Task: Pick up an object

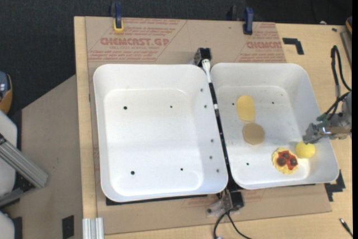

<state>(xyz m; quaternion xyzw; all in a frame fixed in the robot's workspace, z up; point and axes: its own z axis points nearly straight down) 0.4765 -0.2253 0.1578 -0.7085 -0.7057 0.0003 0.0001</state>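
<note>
The right bin holds several small items. A pale yellow oval piece lies near its middle, with a tan round disc just in front of it. A yellow pastry topped with red berries sits near the front right corner. A small yellow ball rests beside the pastry, by the right wall. My gripper reaches in over the right wall, its tip just above and touching or nearly touching the yellow ball. Whether the ball is held is unclear.
The left bin sits beside the right one, a black divider strip between them. Both rest on a brown board clamped at the back by two blue clamps. Cables hang at the right.
</note>
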